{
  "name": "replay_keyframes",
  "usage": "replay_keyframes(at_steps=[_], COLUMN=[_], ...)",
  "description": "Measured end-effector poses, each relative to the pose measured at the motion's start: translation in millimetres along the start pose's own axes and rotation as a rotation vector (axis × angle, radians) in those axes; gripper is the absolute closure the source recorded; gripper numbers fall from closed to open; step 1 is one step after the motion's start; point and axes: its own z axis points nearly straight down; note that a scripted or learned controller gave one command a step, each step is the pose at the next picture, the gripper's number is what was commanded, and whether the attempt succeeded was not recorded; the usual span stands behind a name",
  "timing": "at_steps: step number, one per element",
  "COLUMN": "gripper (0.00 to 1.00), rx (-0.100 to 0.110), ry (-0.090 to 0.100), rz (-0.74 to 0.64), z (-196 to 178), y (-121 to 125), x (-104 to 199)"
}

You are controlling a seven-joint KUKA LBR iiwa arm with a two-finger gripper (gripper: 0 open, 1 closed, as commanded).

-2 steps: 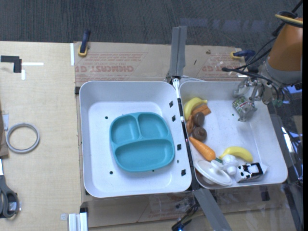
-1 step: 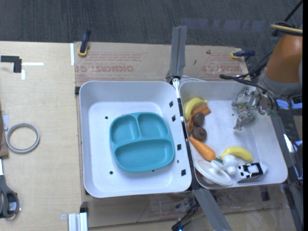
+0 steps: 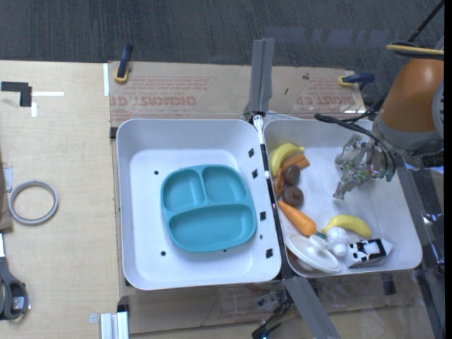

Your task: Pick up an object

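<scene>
The gripper hangs over the bare floor of the right bin, fingers pointing down and to the left; nothing sits between them, and whether they are spread or closed cannot be told from this angle. Nearest the camera in that bin lie a white dish and a black-and-white toy, touching at the front wall. Just behind them a yellow banana lies with its long axis left to right, curving upward in the middle. A carrot runs diagonally, tip toward the front right. Farther back sit a brown round piece and another banana against the left wall. The left bin holds a teal divided plate.
</scene>
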Motion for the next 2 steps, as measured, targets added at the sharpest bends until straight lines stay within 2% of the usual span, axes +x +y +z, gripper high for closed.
replay_keyframes(at_steps=[1,2], gripper=[0.0,1.0], rx=[0.0,0.001], ry=[-0.001,-0.007], rz=[0.082,0.08], z=[0,-10], y=[0,0], x=[-4,-5])
